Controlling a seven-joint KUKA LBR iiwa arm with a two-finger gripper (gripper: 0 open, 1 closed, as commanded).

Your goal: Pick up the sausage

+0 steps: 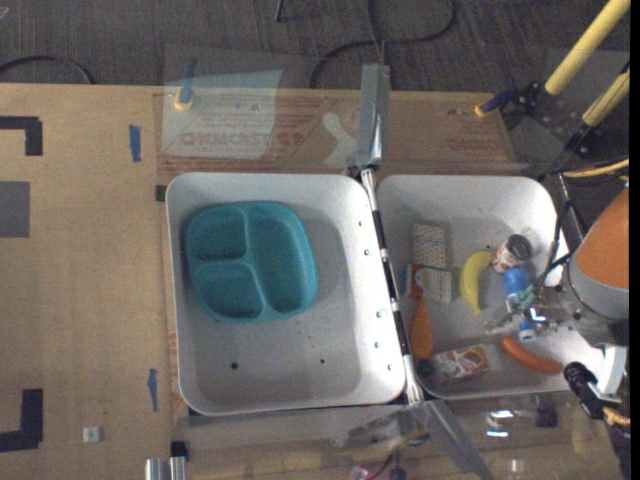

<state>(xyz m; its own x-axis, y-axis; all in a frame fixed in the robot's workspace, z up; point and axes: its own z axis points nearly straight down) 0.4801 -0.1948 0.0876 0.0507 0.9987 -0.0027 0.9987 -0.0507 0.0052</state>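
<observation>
End effector (pixel 522 313) above right bin's (pixel 470 194) sausage (pixel 531 356).

Sausage in the right-hand bin

The orange-red sausage (pixel 532 356) lies flat, slightly slanted, near the bin's front right corner, not gripped.

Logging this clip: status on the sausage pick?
Gripper low in right bin, just above sausage. Sausage on bin floor, not held. Banana off to the side.
</observation>
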